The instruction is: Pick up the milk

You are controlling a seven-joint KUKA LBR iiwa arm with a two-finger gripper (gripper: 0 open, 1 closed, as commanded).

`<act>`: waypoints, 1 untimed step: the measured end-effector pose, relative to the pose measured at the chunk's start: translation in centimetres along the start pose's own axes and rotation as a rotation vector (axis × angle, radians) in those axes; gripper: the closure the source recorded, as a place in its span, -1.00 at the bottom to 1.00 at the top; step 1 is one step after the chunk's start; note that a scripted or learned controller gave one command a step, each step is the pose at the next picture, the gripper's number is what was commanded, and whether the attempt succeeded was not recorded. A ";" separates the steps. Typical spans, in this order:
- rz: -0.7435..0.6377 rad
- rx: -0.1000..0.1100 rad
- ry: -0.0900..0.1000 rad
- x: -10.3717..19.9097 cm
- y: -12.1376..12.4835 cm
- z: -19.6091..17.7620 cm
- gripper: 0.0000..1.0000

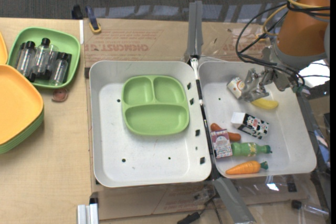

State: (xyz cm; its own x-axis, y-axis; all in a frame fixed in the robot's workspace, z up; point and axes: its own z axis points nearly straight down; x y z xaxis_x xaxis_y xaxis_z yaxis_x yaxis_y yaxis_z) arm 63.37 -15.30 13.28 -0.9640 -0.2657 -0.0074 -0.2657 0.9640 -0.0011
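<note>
End effector (pixel 255 86) (grip state indeterminable) high in right bin; milk (pixel 251 124) at 6 o'clock, long axis 10–4, apart.

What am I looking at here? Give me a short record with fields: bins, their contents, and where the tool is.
left bin: green divided plate
right bin: cow-patterned milk carton, banana, small white carton, pink box, green bottle, carrot
tool: over the right bin's far end, beside the small white carton
</note>
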 end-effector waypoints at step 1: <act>-0.042 -0.002 0.004 6.3 0.4 -5.0 1.00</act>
State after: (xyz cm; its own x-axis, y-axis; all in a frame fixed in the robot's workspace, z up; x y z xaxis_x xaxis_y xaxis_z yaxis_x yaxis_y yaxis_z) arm 57.20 -16.57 18.26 -0.9522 -0.3056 -0.0034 -0.3056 0.9522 0.0006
